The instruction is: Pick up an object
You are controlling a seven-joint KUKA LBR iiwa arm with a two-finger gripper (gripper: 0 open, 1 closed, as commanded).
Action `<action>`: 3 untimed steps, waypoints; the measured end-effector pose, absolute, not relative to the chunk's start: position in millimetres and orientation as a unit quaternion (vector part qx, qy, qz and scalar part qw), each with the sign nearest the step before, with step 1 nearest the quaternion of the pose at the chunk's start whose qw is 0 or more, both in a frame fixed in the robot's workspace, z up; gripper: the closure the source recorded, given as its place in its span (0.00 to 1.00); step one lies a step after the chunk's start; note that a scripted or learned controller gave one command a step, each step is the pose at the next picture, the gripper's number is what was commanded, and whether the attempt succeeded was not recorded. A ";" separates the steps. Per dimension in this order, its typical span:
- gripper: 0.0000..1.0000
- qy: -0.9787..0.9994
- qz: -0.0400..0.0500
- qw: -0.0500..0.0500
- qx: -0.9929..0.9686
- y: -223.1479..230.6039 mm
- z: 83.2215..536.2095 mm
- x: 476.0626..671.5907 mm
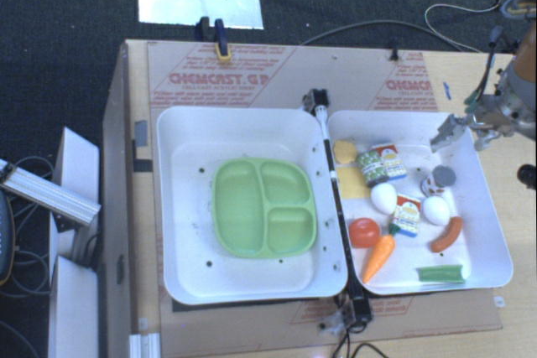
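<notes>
The right bin (495, 243) holds several toy foods: a can with a green label (382, 165), two white eggs (383, 198) (435, 210), a small carton (407, 215), a red tomato (363, 231), a carrot (377, 257), a sausage (445, 234), a green stick (440, 272), a yellow piece (344, 151) and a dark round piece (438, 179). My gripper (464, 134) hangs over the bin's far right corner, open, with nothing between its fingers. It is above and to the right of the can and just beyond the dark round piece.
The left bin (185, 180) holds a green divided plate (264, 207). A black divider bar (331, 180) runs between the bins. The bins rest on a cardboard sheet (252, 71). A cable (453, 8) loops at the back right.
</notes>
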State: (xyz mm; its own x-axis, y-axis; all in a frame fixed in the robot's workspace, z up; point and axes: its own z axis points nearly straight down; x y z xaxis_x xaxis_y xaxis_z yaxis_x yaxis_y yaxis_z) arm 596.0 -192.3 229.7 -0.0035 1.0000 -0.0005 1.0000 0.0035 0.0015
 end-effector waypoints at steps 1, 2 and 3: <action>0.00 0.707 0.000 0.000 0.707 -203.5 101.8 604.6; 0.00 0.709 0.006 0.007 0.705 -162.3 91.9 672.6; 0.00 0.709 0.001 0.001 0.705 -122.2 85.4 669.6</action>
State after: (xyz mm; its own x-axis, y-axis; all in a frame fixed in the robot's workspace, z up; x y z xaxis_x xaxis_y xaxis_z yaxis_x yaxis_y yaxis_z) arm 669.6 -122.2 85.4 -0.0059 1.0000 0.0001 1.0000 0.0059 0.0037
